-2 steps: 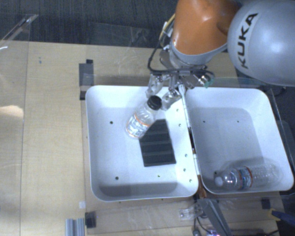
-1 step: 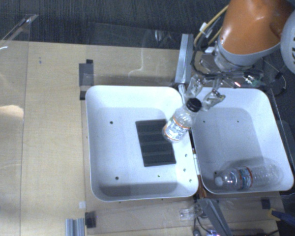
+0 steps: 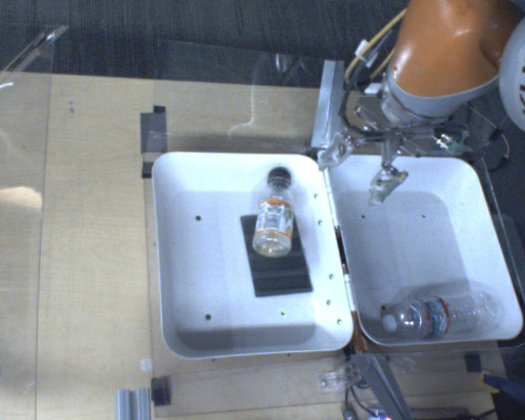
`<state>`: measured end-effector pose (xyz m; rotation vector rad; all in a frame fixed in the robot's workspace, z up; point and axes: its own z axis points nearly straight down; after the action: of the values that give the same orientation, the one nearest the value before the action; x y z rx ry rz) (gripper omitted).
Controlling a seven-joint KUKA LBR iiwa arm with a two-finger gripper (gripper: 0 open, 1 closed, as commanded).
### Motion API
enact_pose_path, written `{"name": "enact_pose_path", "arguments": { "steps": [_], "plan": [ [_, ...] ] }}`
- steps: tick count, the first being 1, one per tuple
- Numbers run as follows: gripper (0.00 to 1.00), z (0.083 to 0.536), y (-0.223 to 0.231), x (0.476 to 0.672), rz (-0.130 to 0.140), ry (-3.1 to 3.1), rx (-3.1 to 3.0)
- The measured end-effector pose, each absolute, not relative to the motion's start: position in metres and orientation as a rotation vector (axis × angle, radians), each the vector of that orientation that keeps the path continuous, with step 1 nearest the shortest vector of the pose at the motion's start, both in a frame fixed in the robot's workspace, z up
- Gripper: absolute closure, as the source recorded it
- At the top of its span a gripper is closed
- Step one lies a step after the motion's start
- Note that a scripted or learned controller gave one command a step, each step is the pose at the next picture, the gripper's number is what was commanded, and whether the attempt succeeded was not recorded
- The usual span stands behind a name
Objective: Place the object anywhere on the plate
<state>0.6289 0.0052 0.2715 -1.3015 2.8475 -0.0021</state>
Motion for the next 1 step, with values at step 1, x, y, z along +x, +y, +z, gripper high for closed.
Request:
{"name": "enact_pose_path", "arguments": {
  "steps": [1],
  "plan": [
    [0.00, 0.2712, 0.0383, 0.6342, -0.003, 2.518, -1.861]
  ]
}}
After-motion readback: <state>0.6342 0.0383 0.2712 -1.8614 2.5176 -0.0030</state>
